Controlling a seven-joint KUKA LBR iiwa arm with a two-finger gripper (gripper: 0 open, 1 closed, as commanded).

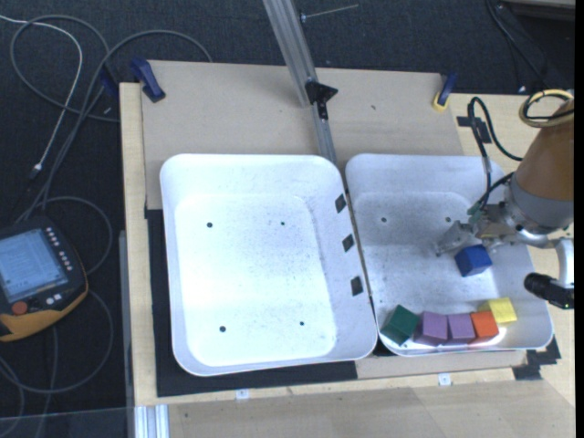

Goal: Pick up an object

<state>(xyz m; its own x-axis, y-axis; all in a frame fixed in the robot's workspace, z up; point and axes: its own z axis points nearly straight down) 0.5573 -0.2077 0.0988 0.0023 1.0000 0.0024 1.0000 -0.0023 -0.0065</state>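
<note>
1 blue cube (473, 261) just under gripper (464, 237), grip unclear; arm (550, 173) cut off

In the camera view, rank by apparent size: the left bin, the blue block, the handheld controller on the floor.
1. Left bin
2. Handheld controller
3. Blue block

The controller sits lower than the bench, so its apparent size is less certain.

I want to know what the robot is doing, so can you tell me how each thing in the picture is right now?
gripper: low inside the right bin, beside the blue block
blue block: lying on the bin floor, by the fingers
green block: resting tilted at the near wall
purple blocks: side by side at the near wall
orange block: next to the purple ones
yellow block: at the row's end
right bin: holding all the blocks
</note>
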